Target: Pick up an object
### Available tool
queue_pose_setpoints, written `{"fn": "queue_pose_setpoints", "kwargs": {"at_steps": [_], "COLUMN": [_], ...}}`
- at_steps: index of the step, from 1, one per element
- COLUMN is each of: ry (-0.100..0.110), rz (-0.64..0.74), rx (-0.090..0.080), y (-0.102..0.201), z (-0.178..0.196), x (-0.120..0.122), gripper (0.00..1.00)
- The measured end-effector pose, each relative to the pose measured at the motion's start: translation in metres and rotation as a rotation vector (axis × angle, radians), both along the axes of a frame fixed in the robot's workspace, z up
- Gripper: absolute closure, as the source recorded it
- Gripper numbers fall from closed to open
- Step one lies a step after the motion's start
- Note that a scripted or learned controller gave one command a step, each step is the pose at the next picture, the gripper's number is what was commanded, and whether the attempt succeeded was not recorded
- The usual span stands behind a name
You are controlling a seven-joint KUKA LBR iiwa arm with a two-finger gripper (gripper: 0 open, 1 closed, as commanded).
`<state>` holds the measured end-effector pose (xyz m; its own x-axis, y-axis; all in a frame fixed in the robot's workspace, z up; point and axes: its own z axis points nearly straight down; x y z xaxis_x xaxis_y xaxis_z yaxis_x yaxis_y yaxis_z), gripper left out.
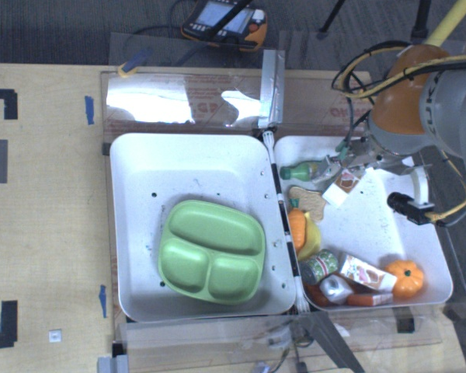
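- My gripper (343, 162) hangs over the right bin's (388, 216) far corner; I cannot tell its state.
- Just beside: a green bottle (303, 171).
- Left bin (140, 177): a green divided plate (211, 251).

Bare floor lies open mid-right in the right bin (443, 282), hemmed by a green bottle (298, 171), orange fruit (297, 228), a carton (366, 273) and a small pumpkin (405, 278).
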<state>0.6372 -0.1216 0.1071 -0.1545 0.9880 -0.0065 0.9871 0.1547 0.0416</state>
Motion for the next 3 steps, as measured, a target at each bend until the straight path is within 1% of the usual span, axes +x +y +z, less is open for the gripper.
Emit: {"fn": "queue_pose_setpoints", "kwargs": {"at_steps": [1, 2, 3], "ry": [-0.007, -0.004, 0.009], "rz": [-0.012, -0.050, -0.195], "rx": [-0.002, 0.001, 0.010], "y": [-0.002, -0.011, -0.017], "z": [0.000, 0.000, 0.000], "x": [-0.004, -0.002, 0.003], "gripper": [0.00, 0.00, 0.00]}}
